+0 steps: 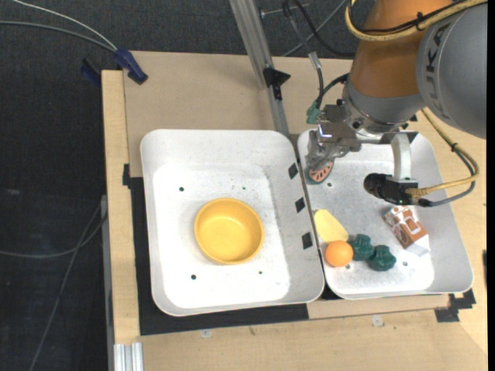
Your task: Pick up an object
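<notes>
One yellow bowl (227,229), two bins (166,178).

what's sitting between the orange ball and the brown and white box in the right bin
In the camera view, a dark green toy lies between the orange ball and the brown and white box.

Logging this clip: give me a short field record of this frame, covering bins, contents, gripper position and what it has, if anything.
left bin: yellow bowl
right bin: orange ball, pale yellow piece, dark green object, brown-and-white box
touching: ball against the yellow piece and the green object
gripper: over the right bin's far left corner, by the divider
at gripper tip: small red-and-white thing; a grasp cannot be confirmed
</notes>
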{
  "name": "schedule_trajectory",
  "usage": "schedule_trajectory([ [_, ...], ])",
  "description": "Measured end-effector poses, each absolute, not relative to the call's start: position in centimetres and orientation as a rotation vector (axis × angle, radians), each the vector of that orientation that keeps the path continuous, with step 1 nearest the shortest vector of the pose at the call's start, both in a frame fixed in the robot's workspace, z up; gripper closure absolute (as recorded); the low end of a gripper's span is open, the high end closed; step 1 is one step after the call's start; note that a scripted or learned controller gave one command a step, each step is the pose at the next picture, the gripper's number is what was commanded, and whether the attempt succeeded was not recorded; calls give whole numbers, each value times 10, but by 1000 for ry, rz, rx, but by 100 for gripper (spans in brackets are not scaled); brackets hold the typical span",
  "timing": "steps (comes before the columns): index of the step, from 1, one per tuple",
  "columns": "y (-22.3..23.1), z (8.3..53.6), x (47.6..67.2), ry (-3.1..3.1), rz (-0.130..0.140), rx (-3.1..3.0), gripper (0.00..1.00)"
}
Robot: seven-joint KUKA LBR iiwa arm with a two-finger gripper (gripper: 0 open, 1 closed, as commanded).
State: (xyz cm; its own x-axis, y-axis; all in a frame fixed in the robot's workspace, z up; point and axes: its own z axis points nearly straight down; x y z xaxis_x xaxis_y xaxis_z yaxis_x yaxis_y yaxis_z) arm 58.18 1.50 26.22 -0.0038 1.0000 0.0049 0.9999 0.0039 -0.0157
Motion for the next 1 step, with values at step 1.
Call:
schedule_trajectory([
  [1,63,260,564,-2216,13,-2204,100],
])
